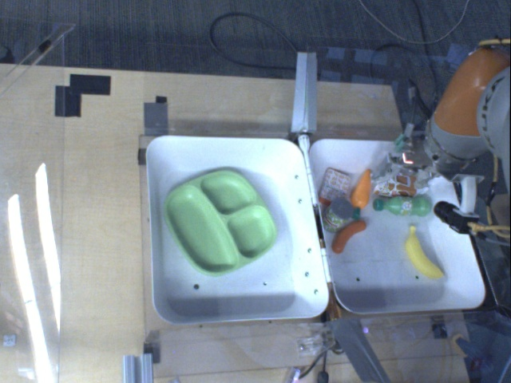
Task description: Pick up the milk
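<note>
Milk [335, 183], my guess the small red-white carton, lies at the right bin's [415, 298] far-left, beside the carrot [362, 188]. My jaws [407, 159] hover right of it over the clutter; open or closed, can't tell. Green divided plate [221, 220] sits alone in the left bin.

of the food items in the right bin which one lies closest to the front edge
The yellow banana. It lies lower in the right bin than the sausage, green bottle and carrot.

We see a grey arm [497, 110] with a rounded orange band [465, 94] and a metallic tool [409, 162] with small red-lit parts.
</note>
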Available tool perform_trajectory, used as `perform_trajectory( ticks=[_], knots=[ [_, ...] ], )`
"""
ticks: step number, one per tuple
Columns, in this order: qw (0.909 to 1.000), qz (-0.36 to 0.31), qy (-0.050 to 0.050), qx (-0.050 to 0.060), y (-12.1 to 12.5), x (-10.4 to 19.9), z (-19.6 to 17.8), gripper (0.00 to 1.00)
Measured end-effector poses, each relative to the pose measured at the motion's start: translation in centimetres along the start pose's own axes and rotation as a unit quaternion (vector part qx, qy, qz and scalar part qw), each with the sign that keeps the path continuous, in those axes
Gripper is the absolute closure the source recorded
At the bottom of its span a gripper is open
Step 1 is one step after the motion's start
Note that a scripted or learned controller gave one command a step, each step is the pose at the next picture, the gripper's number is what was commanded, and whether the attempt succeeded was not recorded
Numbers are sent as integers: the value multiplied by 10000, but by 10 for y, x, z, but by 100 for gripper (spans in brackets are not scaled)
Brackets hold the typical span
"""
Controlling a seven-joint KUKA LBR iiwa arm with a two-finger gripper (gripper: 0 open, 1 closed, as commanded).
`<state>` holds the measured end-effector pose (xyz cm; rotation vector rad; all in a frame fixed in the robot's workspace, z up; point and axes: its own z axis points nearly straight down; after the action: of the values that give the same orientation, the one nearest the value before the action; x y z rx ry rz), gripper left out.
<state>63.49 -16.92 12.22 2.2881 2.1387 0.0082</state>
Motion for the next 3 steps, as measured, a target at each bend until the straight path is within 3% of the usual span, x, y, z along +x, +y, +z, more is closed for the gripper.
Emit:
perform_trajectory(
  ticks=[1, 2, 3],
  knots=[
    [9998, -186, -5, -38, 8, -14, 12, 0],
    [9997, -219, 17, -73, 11, -10, -2, 100],
    [9997, -220, 18, -70, 11, -10, -1, 0]
  ],
)
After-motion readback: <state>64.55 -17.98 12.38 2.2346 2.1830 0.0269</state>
